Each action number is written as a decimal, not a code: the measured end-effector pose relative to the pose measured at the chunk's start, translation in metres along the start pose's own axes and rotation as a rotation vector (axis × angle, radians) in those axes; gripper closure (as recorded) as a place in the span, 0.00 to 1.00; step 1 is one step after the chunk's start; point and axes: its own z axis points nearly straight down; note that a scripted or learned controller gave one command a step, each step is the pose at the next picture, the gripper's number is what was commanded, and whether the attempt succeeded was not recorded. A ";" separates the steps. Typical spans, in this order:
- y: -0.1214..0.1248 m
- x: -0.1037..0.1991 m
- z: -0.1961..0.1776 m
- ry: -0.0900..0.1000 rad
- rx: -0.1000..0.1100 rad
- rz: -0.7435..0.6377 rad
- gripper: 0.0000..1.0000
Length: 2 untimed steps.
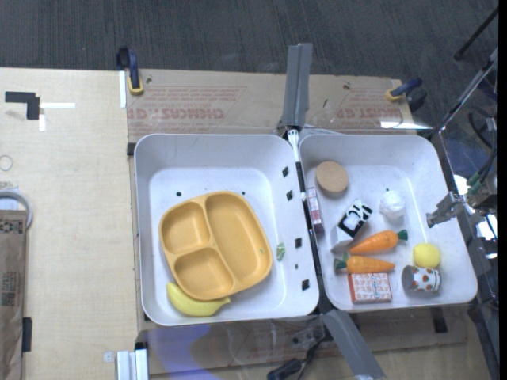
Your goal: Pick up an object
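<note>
1. The bench (71, 212) carries two white bins. The hand (445, 210) sits at the outer rim of the right bin (372, 138), and the left bin (206, 141) lies well beyond it across the divider.
2. The yellow divided plate (215, 245) and the banana (194, 303) lie in that far bin, the longest reach from the hand. I would judge them poor first choices.
3. Two carrots, an upper one (376, 242) and a lower one (368, 264), lie inward of the hand, toward the bin's middle. They are close together, so a grasp on one risks nudging the other.
4. A red-and-white box (370, 288) lies flat below the carrots. It looks hard to pinch from above.
5. A tan round disc (332, 178) is near the divider, across the bin from the hand.
6. A spotted cup (421, 279) and a yellow ball (426, 255) sit near the hand, just lower in the view and touching or almost so.
7. A black-and-white block (355, 218) sits inward, about level with the hand.
8. A small white lump (391, 205) is the nearest thing and stands apart from its neighbours. It is probably the cleanest target: come straight down over it and centre it before closing.
9. The hand touches none of the objects. I cannot tell how wide it stands, and nothing appears to be held in it.
</note>
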 end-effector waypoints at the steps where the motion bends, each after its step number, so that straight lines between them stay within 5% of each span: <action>1: -0.007 -0.007 0.144 0.010 0.001 -0.177 0.00; 2: -0.008 -0.011 0.134 0.003 0.000 -0.171 1.00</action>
